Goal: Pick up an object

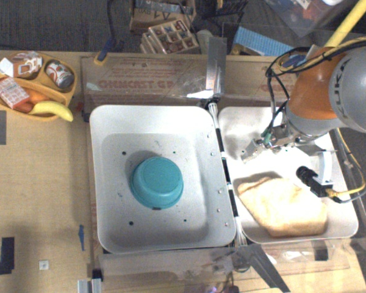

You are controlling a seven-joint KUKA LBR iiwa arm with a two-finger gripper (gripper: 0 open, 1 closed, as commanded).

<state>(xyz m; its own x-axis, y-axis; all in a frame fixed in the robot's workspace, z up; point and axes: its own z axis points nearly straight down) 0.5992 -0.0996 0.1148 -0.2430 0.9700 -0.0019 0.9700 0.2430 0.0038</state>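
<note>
One teal bowl (pixel 157 182); pincer (pixel 251 151) near tan cloth (pixel 283 206).

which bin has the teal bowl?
The left bin: the upside-down teal bowl sits near its middle. The right bin, under the gripper, holds a tan cloth.

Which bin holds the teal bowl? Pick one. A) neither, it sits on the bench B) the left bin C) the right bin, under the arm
B: the teal bowl lies upside down in the left bin, while the right bin holds a tan cloth.
</note>
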